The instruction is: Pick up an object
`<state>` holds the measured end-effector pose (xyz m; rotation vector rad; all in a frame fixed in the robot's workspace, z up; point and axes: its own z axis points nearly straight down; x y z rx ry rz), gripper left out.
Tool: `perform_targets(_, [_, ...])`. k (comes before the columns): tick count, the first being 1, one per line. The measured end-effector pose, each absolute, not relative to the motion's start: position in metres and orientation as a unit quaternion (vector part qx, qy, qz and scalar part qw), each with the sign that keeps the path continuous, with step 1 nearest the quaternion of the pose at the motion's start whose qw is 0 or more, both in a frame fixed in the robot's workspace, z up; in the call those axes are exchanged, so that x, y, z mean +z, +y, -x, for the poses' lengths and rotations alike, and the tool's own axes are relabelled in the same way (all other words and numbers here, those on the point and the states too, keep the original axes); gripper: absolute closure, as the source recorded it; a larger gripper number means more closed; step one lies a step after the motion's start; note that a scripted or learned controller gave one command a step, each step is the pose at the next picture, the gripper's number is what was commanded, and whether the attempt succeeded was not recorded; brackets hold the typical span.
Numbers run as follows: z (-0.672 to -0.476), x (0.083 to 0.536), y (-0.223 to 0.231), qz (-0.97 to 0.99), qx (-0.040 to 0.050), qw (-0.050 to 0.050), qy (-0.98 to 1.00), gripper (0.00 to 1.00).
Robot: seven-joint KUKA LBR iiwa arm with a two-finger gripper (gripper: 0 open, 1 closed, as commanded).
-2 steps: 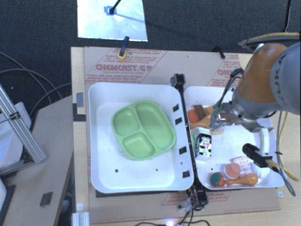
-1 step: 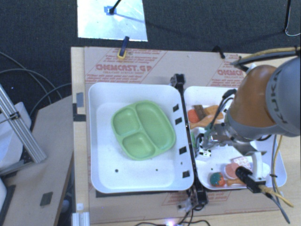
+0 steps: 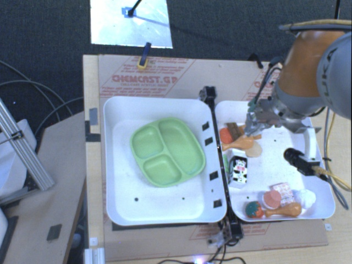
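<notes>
approach step, gripper [image 3: 254, 126] low over right bin [image 3: 324, 199].
finger state: cannot tell. likely target: orange toy piece [image 3: 240, 142], just at the gripper's 7 o'clock, beside a brown block [image 3: 235, 129]. green tray [image 3: 167, 151] sits in left bin [image 3: 118, 202]. next, judged: settle over the piece, close, lift.

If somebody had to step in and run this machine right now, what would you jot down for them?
End effector: low in the right white bin, over the orange and brown toy pieces; grip unclear.
Same bin: black-and-white cow-print box, pink round piece.
Left white bin: green three-compartment plastic tray.
Done: nothing visibly lifted.
Left: grasp one object and raise it.
</notes>
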<state>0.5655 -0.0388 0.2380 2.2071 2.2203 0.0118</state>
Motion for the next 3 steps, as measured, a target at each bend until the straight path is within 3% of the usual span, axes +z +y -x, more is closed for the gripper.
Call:
perform_targets(1, [-0.498, 0.207, 0.007, -0.705, -0.0011, -0.003, 0.71, 1.0])
perform_targets(2, [-0.591, 0.245, -0.015, -0.705, 0.0035, 0.005, 0.709, 1.0])
perform_targets(3, [-0.501, 0.181, -0.068, -0.709, -0.0034, -0.003, 0.705, 1.0])
